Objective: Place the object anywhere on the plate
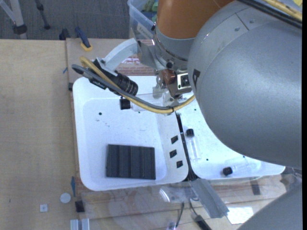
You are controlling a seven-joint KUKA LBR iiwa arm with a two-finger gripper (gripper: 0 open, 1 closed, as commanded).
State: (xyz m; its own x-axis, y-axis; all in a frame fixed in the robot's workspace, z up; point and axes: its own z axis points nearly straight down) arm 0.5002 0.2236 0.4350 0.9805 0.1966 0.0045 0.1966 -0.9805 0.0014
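Observation:
A dark grey ribbed plate [130, 162] lies flat in the front part of the left bin [91, 128]. My gripper [164, 91] hangs over the back of the divider between the two bins, well behind and to the right of the plate. The wrist and a black and yellow cable bundle [112, 80] cover most of it. A small brownish part [167, 75] shows at the wrist, and I cannot tell if it is an object. The grey arm [249, 71] hides much of the right bin.
In the right bin [211, 157], a clear tube with a black cap [191, 142] lies near the divider, and another [236, 169] near the front. Several black clips [175, 152] sit along the divider. A clear tub [144, 6] stands behind the bins.

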